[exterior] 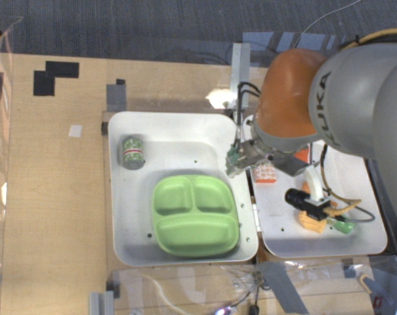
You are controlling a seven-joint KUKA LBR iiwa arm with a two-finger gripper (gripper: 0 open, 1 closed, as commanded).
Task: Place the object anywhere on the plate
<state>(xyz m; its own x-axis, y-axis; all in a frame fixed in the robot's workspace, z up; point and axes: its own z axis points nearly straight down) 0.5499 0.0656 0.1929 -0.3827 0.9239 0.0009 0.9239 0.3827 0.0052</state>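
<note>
A green divided plate [195, 215] lies in the lower half of the left bin [119, 195]. A small can with a green and white label [132, 151] stands in that bin's upper left corner. My gripper [235, 159] hangs over the left bin's right rim, just above the plate's upper right corner and close to the wall between the bins. Its tip is small and partly hidden under the wrist. A red and white packet [265, 172] lies in the right bin directly beside the gripper.
The right bin [277, 231] also holds an orange block [312, 222] and a small green piece [343, 228] near its front. The big grey and orange arm covers that bin's upper part. Wooden bench surface extends to the left.
</note>
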